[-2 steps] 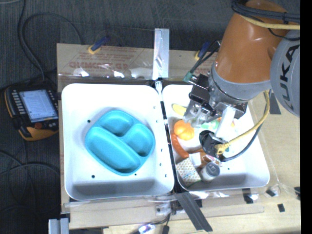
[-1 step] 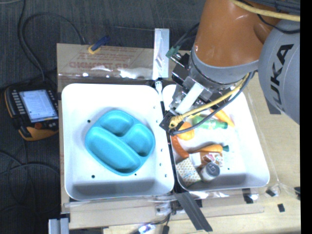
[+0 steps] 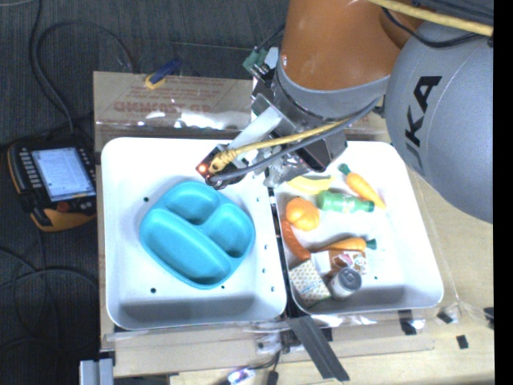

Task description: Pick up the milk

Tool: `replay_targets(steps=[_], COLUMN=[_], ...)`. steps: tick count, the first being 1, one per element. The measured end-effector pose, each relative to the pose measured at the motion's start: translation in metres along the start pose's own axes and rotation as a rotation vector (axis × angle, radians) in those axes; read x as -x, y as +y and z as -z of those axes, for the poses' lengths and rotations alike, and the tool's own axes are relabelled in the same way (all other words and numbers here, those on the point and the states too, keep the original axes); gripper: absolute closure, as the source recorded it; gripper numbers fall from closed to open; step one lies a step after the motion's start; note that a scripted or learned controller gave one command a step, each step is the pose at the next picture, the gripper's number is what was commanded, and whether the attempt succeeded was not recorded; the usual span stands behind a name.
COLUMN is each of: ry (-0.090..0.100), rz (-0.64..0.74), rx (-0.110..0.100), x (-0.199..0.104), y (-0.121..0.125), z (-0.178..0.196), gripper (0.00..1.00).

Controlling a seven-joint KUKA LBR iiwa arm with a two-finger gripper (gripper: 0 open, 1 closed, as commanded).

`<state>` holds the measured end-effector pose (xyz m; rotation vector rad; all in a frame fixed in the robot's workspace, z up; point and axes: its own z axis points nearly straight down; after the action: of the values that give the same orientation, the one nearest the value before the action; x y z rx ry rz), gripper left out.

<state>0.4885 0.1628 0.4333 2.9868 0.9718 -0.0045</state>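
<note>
Reaching in from the right, the grey arm [image 3: 377, 46] with its orange band hangs over the seam between the two white bins, its pincer [image 3: 276, 171] low above the upper end of that seam; whether the pincer is apart or together cannot be told, since the wrist housing and a yellow cable [image 3: 272, 140] cover it. No object is seen clamped in it. The left bin [image 3: 120, 295] carries a blue divided tray [image 3: 198, 233], lying flat and slightly turned. The right bin [image 3: 417, 247] carries a cluster of toy foods: the milk [image 3: 346, 261] — a small carton with red and white print — lies toward the lower middle of that bin, just below an orange carrot-like piece [image 3: 346, 245] and just above a grey-capped round item [image 3: 348, 281]. A patterned packet [image 3: 309, 281] sits just left of the milk. Higher up lie an orange fruit [image 3: 301, 213], a green bottle [image 3: 345, 204], a yellow piece [image 3: 309, 184] and a second carrot [image 3: 361, 184]. The milk is apart from the pincer. Off the counter to the left rests a handheld control pendant [image 3: 54, 181] with a lit screen.
</note>
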Motion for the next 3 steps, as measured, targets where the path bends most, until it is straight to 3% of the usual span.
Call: replay_targets(steps=[1,3], ry=[0.001,0.008], rz=[-0.392,-0.411], rx=[0.002,-0.004], x=[-0.035,-0.032], y=[-0.037,-0.027], z=[0.000,0.023], gripper=[1.00,1.00])
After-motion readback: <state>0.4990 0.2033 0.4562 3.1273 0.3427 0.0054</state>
